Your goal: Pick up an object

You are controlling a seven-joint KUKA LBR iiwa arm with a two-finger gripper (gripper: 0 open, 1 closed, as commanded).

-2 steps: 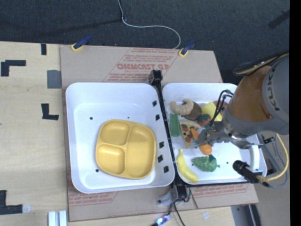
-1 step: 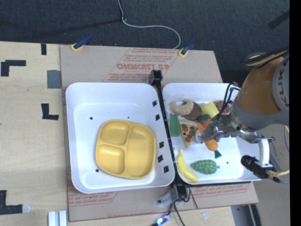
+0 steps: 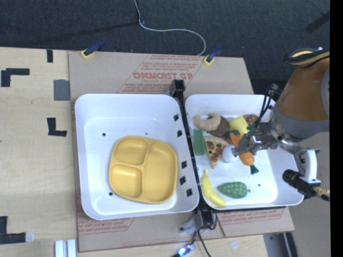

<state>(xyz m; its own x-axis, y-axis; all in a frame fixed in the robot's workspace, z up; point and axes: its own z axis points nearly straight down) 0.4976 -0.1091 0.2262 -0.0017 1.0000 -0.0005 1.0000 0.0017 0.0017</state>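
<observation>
Nearby, pizza slice, banana, green fruit, crowding orange toy

The wooden bench carries a brown cardboard sheet with red print. Two shallow white bins rest on the sheet, touching side by side: left bin, right bin. Black tape marks lie on the bare wood.

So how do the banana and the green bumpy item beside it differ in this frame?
The banana is yellow, smooth and curved; the green bumpy item is oval and knobbly. The banana lies against the right bin's left wall, the green bumpy item further inside. Both lie in that bin's near end.
</observation>
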